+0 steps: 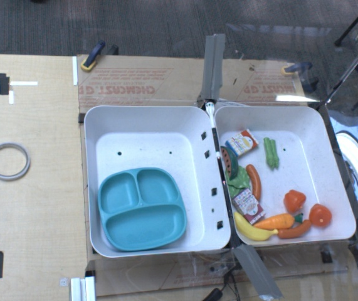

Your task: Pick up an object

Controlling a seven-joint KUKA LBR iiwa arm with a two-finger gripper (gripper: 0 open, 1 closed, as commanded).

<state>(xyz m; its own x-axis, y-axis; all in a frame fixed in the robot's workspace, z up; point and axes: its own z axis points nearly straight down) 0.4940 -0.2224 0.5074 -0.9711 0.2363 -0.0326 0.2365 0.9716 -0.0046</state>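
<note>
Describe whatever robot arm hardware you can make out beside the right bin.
Hardly anything can be judged. Just past the right bin, a pale curved piece with a dark edge runs along the frame's border, below thin dark rods. It is too cropped to tell whether either belongs to the arm.

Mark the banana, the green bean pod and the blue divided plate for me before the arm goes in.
banana [251, 227]: camera view, middle of its yellow curve, right bin's near edge.
green bean pod [271, 153]: camera view, mid-length of the pod, right bin.
blue divided plate [142, 223]: camera view, floor of its large compartment, left bin.
</note>
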